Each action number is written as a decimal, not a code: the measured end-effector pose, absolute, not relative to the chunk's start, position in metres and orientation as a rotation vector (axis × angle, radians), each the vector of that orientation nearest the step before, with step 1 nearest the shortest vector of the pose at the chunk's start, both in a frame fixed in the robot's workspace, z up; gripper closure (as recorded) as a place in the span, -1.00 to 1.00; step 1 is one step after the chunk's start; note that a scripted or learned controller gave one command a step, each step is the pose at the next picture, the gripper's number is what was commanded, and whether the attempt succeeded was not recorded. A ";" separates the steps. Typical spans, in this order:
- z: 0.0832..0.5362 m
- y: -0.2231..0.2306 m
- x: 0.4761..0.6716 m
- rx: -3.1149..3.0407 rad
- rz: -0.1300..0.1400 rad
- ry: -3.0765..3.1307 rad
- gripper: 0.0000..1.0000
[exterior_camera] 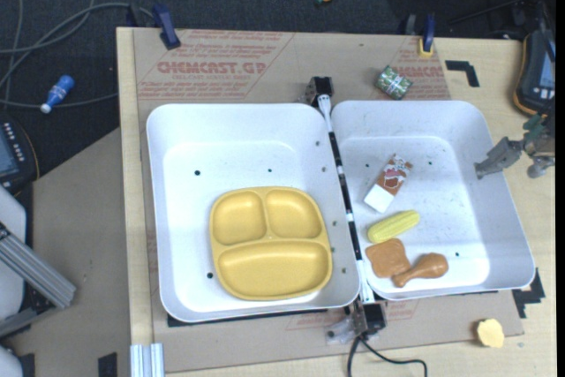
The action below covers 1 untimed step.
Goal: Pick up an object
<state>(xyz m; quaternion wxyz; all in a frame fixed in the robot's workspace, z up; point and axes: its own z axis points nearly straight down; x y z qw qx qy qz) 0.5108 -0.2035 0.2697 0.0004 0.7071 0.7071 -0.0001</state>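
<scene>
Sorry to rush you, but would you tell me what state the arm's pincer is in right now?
Pincer: over the right edge of the right shallow white bin, nothing seen held; open or closed cannot be told.

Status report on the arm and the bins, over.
Gripper at right bin's right rim, holding nothing. Corn, drumstick, carton lie untouched. Yellow tray in left bin.

Both bins, the left bin [177, 190] and the right bin [468, 154], look like smooth, slightly glossy white plastic. The yellow divided plate [269, 241] has a matt plastic sheen. The corn cob [394, 225] and chicken drumstick [408, 264] appear moulded plastic. The bench top [229, 66] looks like printed brown paper over wood.
</scene>
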 end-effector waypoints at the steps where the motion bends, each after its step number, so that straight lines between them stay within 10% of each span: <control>1: 0.161 -0.135 0.524 2.223 -0.005 2.236 -1.00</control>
